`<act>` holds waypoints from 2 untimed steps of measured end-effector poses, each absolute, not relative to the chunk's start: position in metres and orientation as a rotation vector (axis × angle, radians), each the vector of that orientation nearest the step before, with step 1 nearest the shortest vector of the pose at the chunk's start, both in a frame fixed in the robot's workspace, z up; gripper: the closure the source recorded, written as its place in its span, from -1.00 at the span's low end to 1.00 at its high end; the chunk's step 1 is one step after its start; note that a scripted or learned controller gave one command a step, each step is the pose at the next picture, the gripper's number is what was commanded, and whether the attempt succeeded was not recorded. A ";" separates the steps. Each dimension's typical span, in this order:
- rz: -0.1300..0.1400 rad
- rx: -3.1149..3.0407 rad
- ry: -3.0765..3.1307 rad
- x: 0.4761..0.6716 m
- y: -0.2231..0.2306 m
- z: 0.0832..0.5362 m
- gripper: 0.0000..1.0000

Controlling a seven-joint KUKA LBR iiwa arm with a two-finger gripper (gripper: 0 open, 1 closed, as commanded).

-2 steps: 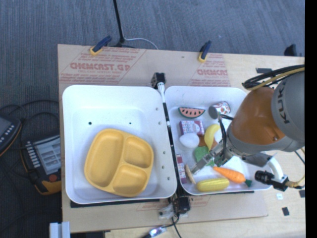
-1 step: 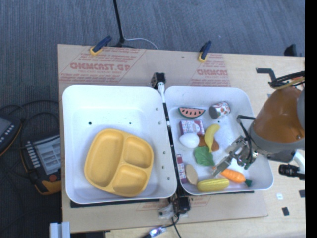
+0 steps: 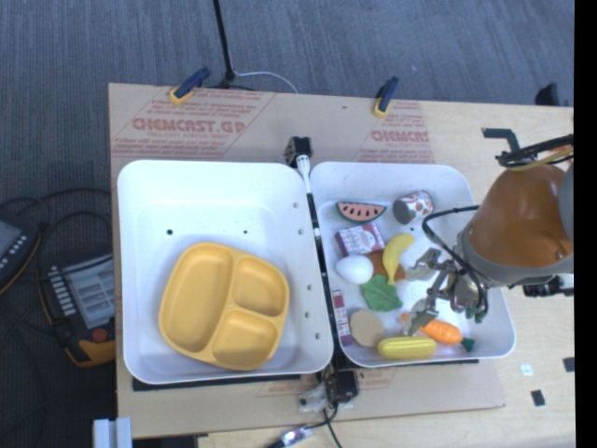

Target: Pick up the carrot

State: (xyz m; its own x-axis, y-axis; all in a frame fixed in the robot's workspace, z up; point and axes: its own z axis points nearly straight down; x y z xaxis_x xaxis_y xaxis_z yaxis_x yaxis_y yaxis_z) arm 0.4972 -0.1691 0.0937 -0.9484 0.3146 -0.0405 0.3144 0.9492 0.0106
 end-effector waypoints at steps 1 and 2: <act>-0.005 -0.037 3.086 0.500 -0.181 0.096 -1.00; -0.001 -0.035 3.107 0.496 -0.181 0.103 1.00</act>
State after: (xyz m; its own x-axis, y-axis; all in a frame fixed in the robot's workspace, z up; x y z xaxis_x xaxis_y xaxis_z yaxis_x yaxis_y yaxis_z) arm 0.4964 -0.1808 0.1034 -0.9992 -0.0224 -0.0344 -0.0224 0.9997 -0.0011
